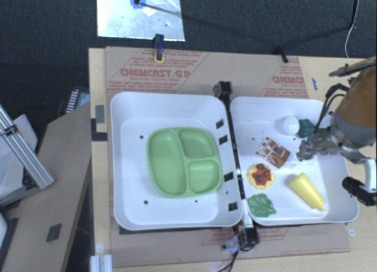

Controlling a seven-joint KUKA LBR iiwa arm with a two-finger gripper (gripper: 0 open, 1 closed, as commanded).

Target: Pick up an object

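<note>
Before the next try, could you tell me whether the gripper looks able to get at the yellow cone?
Probably yes: the gripper hovers in the right bin, and the yellow cone lies just below it in view, with nothing on top.

Red "CHEMCAST" lettering, printed twice on brown protective sheet [177,68] under bins

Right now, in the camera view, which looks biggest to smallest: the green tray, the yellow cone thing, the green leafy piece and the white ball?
1. Green divided tray, by far the largest.
2. Yellow cone.
3. Green leafy piece, only slightly smaller than the cone, so that order is unsure.
4. White ball, smallest.
</note>
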